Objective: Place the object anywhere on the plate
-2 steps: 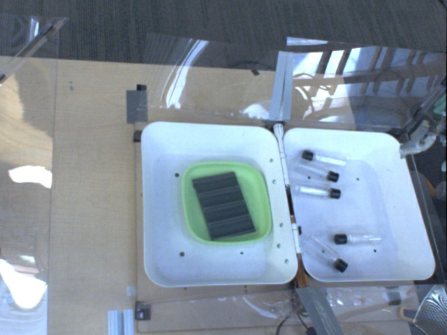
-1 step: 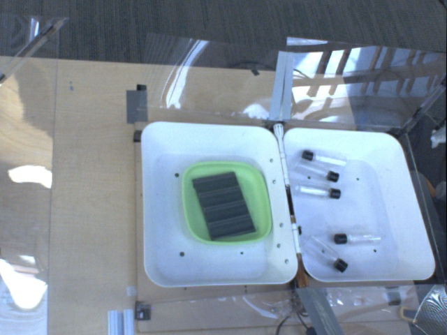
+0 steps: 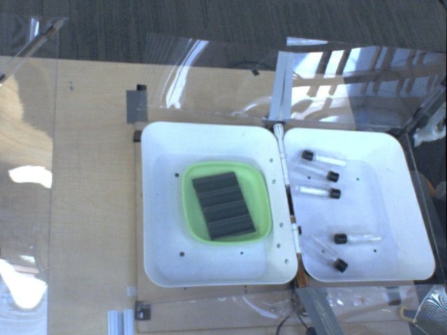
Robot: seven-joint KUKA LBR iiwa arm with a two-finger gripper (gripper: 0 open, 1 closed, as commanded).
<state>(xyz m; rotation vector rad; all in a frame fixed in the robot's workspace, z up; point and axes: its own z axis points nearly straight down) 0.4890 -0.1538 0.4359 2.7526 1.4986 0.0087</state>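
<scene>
A lime-green square plate [image 3: 260, 202] sits in the middle of the left white bin [image 3: 160, 257]. On the plate lies a dark grey ribbed rectangular block [image 3: 223, 206], flat and turned a little off square, covering most of the plate's floor. Several clear tubes with black caps lie scattered in the right white bin [image 3: 408, 257]: one tube [image 3: 323, 158] near the bin's back left, another tube [image 3: 318, 192] below it, and a further tube [image 3: 356, 239] toward the front.
The two bins meet along a raised middle ridge [image 3: 286, 201]. A grey post [image 3: 281, 93] stands behind the bins, and a small dark bracket [image 3: 136, 105] sits at the back left. Clear plastic sheeting covers the wooden bench [image 3: 84, 187].
</scene>
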